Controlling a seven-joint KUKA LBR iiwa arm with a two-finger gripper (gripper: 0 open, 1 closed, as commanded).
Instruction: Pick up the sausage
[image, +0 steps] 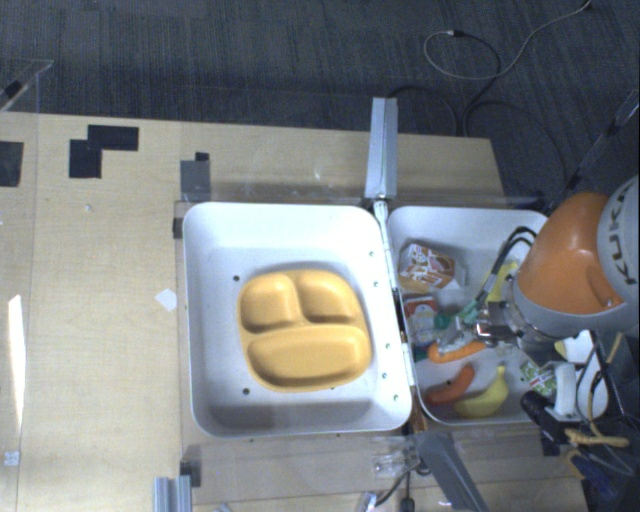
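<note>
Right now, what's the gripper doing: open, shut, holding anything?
Gripper: low in the right bin, above the carrot; open or shut cannot be told. The sausage lies on the bin floor beside the banana.

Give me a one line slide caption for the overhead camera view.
KUKA arm reaches over the right bin of toy food; sausage lies beside a banana, yellow tray in left bin.

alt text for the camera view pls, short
A grey arm with an orange band reaches over the right white bin, where a reddish-brown sausage lies beside a yellow banana. The left white bin holds a yellow three-compartment plastic tray.
</note>
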